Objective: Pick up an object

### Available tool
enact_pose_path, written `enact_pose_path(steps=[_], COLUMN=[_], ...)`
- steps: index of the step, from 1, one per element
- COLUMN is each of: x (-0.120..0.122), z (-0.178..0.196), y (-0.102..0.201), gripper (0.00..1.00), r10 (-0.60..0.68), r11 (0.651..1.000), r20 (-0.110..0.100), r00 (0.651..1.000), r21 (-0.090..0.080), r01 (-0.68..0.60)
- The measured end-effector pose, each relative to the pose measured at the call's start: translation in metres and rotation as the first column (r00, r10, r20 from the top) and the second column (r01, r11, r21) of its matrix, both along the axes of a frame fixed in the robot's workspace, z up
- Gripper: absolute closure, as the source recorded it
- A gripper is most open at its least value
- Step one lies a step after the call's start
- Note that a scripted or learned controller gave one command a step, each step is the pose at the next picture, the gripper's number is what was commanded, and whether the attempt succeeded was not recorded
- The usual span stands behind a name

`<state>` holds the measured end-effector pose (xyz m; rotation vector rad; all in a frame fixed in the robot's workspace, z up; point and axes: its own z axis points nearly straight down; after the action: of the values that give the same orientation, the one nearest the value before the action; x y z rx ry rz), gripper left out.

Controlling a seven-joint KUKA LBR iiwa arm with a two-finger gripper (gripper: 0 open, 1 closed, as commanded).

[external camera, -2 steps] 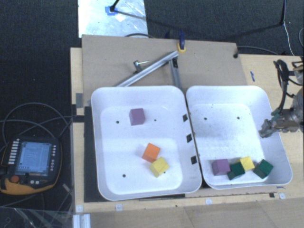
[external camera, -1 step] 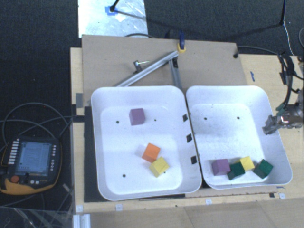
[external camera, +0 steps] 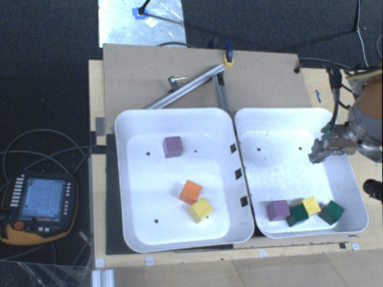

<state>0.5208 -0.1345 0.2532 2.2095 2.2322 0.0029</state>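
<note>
A wooden bench [external camera: 263, 79] stands on dark carpet and bears two shallow white bins side by side. The left bin [external camera: 128, 178] holds a purple cube [external camera: 172, 146] towards the back, and nearer the front an orange cube [external camera: 190, 191] touching a yellow cube [external camera: 201, 210]. In the right bin [external camera: 263, 124] four blocks lie in a row along the front wall: a purple block [external camera: 277, 209], a dark green block [external camera: 297, 214], a small yellow block [external camera: 311, 205] and another green block [external camera: 331, 211]. The gripper [external camera: 317, 153] hangs over the right bin's right side, well apart from those blocks; I cannot tell how far it is open, and nothing is visibly in its grasp. A teach pendant [external camera: 39, 207] lies on the floor at left.
</note>
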Motion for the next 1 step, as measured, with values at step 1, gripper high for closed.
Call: enact_pose_path(steps=[1], x=[0.0291], z=[-0.0030], y=[0.0508], gripper=[1.00], r10=[0.001], r11=[1.000], r20=[0.001], r00=[1.000], r21=[0.001], r01=[-0.001])
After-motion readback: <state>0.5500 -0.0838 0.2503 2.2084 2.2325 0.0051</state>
